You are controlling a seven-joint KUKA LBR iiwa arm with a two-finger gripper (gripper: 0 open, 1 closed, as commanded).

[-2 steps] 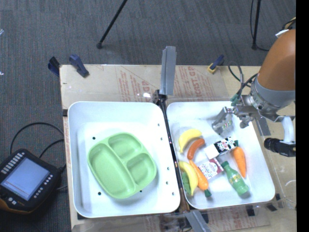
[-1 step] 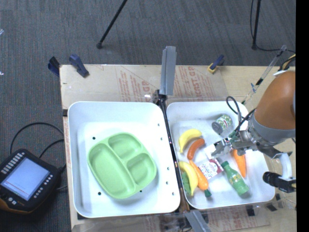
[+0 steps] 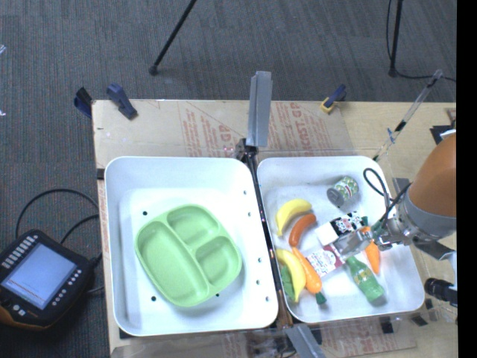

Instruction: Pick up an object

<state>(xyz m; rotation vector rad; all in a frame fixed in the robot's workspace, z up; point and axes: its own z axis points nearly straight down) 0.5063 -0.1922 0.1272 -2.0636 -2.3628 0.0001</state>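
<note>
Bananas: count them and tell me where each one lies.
2, both in the right bin. One banana lies near the bin's middle, above an orange pepper. The other banana lies at the lower left, beside a carrot. More could be hidden under the clutter.

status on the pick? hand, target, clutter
Hand low in right bin, grip unclear. Green bottle, carrot, bananas crowd it. Green tray alone in left bin.

Pale green divided plate (image 3: pixel 189 253) in a white bin (image 3: pixel 119 200); next bin has yellow bananas (image 3: pixel 292 213), orange carrots (image 3: pixel 301 230), a green bottle (image 3: pixel 365 277), and a black-and-white patterned carton (image 3: pixel 348 223).
</note>
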